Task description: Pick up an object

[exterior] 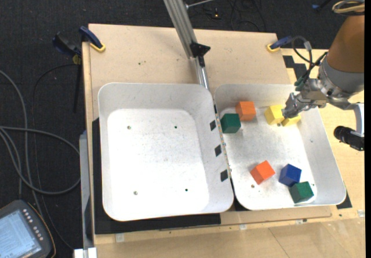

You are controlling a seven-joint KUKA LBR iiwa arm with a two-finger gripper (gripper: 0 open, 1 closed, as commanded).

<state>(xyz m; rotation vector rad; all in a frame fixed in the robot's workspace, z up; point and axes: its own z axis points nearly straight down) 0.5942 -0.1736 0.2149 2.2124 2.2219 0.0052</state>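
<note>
1. Wooden bench: lies under it all, with both bins on top.
2. Left white bin: sits side by side with the other bin, edges touching in the middle.
3. Right white bin: holds six little blocks and the tip of the arm.
4. Grey arm: comes in from the right, with an orange band above the wrist, and leans down over the far right part of the right white bin.
5. Metal pole: slants down from the top to the place where the two bins meet.
6. Claw: hangs low in the right white bin, right at the yellow block. Cannot tell if wide or narrow, or if holding anything.
7. Yellow block: sits in the far part of the right white bin, up against the claw's left side. A bit more yellow peeks out on the claw's other side.
8. Far orange block: rests near the yellow block, just beside the far green block.
9. Near orange block: lies in the near part of the same bin, close to the blue block.
10. Near green block: touches the blue block, by the bin's front rim.
</note>
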